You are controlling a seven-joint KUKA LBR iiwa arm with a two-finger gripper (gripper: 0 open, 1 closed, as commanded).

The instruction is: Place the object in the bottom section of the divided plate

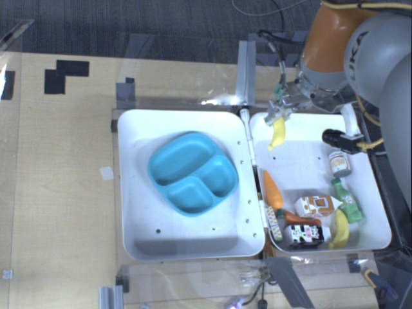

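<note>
Camera view, arm reaching from right, end effector above right bin, gripping yellow banana

**A robotics lab test cell**

A pale wooden bench carries two white bins bolted into metal framing. Black marker shapes are stuck to it, loose cable trails over grey carpet, and toy groceries serve as props.

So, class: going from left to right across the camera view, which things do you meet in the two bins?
Blue divided plate → carrot → banana hanging from the claw → small milk carton → jar.
</note>
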